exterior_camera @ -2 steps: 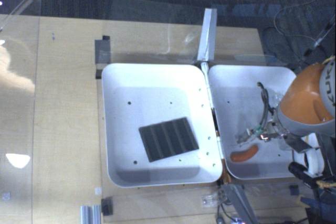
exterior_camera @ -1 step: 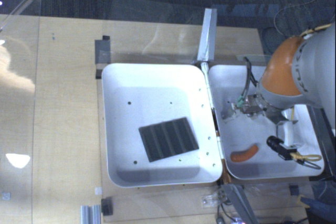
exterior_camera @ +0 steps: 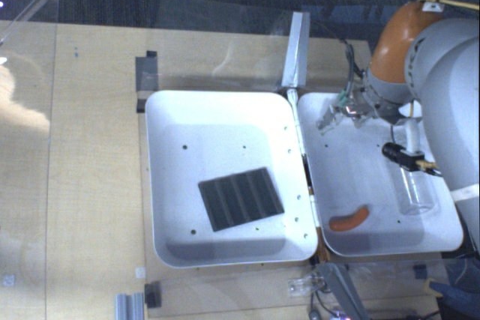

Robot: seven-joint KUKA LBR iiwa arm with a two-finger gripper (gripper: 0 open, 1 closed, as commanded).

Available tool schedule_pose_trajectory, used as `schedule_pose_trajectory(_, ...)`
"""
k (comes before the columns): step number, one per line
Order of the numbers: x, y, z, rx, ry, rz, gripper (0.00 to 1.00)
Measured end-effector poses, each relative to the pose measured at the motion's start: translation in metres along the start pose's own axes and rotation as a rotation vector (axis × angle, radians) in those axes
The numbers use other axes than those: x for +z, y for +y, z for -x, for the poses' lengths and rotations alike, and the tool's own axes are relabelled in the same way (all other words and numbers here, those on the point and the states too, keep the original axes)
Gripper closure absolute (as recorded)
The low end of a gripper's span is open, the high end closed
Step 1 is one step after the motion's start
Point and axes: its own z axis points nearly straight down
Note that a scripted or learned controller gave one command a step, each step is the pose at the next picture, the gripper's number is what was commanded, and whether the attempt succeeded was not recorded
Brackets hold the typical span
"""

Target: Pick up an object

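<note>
My gripper (exterior_camera: 339, 113) hangs over the far left corner of the right bin (exterior_camera: 450, 236), close to the wall between the bins. I see nothing held in it. An orange sausage-shaped object (exterior_camera: 349, 219) lies near the front wall of the right bin, well in front of the gripper. A clear plastic tube or cup (exterior_camera: 415, 192) lies at the right side of the same bin, under the arm. A black ribbed rectangular mat (exterior_camera: 241, 198) lies flat in the left bin (exterior_camera: 172, 116), toward its front.
A metal upright post (exterior_camera: 295, 49) stands at the back between the two bins. The grey arm with its orange band (exterior_camera: 394, 37) covers the right bin's far right corner. Bare wooden bench (exterior_camera: 75, 183) lies to the left.
</note>
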Motion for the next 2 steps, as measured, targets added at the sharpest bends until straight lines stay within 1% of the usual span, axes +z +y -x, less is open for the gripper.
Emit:
schedule_pose_trajectory(1, -0.071, -0.033, 0.064, 0.050, -0.001, 0.001, 0.00)
schedule_pose_trajectory(2, -0.002, -0.106, 0.070, 0.263, -0.001, 0.001, 0.00)
